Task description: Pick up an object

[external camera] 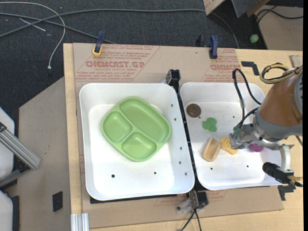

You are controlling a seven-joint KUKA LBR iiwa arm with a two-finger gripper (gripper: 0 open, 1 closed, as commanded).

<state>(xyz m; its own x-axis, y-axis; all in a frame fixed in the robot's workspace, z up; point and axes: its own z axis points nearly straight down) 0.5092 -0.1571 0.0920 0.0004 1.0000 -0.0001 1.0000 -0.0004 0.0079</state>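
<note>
the jaws' state cannot be told: the gripper (237,139) sits low in the right bin (226,177), its tip lost against a yellow object (227,145) that it touches or hovers just over. a purple object (256,147) peeks out just beside the wrist on its right. a tan block (211,149) lies tilted just left of the yellow piece, a small green object (209,124) sits above that, and a brown disc (193,110) lies near the bin's upper left corner. the arm (281,109) comes in from the right with its orange band above the wrist. the left bin (96,177) holds a green divided plate (136,128), turned at an angle. both bins rest on the cardboard-covered table (120,64)
</note>
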